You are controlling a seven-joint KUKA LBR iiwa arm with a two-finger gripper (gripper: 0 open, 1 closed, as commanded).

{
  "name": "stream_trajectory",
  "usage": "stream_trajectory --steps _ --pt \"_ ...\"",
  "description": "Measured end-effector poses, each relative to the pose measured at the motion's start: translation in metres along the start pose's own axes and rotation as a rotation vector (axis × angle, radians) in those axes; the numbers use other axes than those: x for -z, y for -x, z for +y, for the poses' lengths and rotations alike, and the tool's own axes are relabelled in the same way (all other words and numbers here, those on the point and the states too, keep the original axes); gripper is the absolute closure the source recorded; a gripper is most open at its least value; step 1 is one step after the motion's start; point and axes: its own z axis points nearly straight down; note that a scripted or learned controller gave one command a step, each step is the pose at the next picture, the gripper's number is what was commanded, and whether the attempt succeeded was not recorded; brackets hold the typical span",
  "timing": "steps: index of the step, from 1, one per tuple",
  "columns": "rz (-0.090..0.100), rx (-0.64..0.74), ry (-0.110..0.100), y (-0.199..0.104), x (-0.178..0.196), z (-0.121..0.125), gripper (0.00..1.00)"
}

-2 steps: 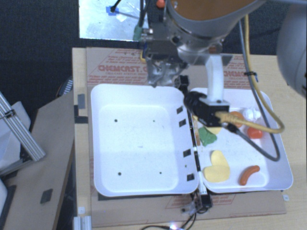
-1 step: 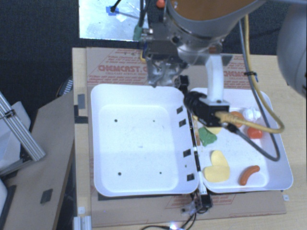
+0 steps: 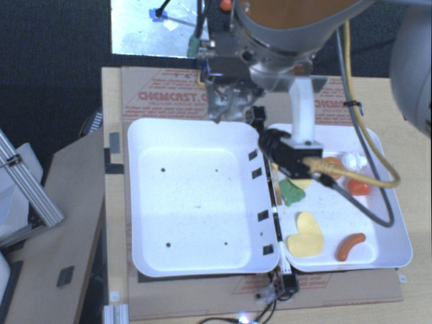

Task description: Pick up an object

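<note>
Since the grey metal gripper [image 3: 229,106] hangs far up-left of the flat yellow toy shape [image 3: 305,235], it may grab nothing. We can't say if its grip is loose or tight. The right white plastic bin [image 3: 388,250] holds that shape, w/ green lump [image 3: 292,192] above & orange sausage [image 3: 351,245] beside it.

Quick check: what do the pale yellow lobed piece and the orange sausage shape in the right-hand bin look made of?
Pale yellow lobed piece: looks like soft foam or matte plastic, going by its flat colour with no glint. Orange sausage-shaped piece: probably smooth moulded plastic or rubber, given its rounded, even, toy-like surface. Neither is certain from this view.
</note>
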Motion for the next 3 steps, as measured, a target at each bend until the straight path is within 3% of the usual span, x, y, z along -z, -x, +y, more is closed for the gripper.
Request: stream_trajectory --steps 3 --pt "0.000 0.000 0.000 0.0001 0.0000 0.0000 1.00"
